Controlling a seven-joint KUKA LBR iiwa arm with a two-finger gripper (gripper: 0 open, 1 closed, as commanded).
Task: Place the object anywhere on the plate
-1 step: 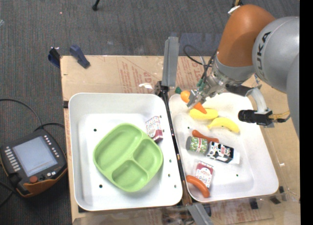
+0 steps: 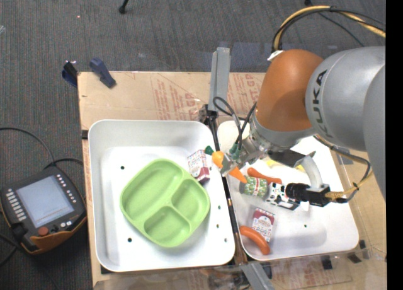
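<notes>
The green plate (image 2: 165,202), split into compartments, lies in the left bin (image 2: 107,150). My gripper (image 2: 230,157) hangs over the ridge between the two bins, just right of the plate's far corner. A small orange piece (image 2: 218,158) sits right at its tip, and an orange carrot-like piece (image 2: 238,175) lies just below it. I cannot make out whether either one is held. A small red and white carton (image 2: 200,164) stands in the left bin against the plate's far right rim.
The right bin (image 2: 327,238) holds a green-labelled can (image 2: 256,186), an orange carrot (image 2: 264,174), a red and white packet (image 2: 262,222), an orange sausage (image 2: 254,239) and a pale curved piece (image 2: 312,170). A teach pendant (image 2: 41,207) lies on the floor at left.
</notes>
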